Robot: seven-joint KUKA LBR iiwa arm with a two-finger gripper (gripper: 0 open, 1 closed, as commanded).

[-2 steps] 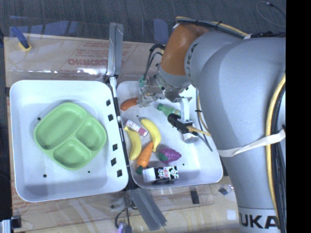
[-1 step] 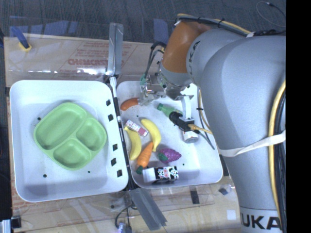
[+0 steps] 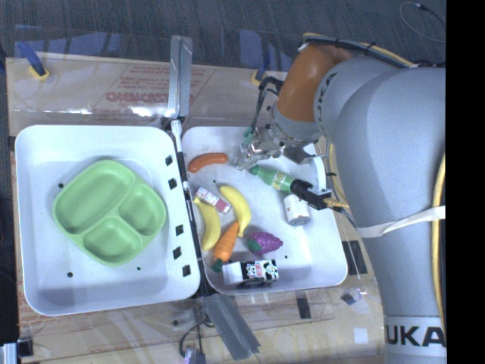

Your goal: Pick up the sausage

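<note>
Camera view: your gripper (image 3: 250,156) hangs just right of the sausage (image 3: 208,160) lying at the right bin's (image 3: 333,260) upper-left corner; jaw state cannot be told. A descent here could nudge it against the wall, missing

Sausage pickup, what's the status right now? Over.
Tool low in right bin, just right of sausage. Sausage lying on bin floor, not held. Green bottle close beside tool; nothing on the sausage.
</note>
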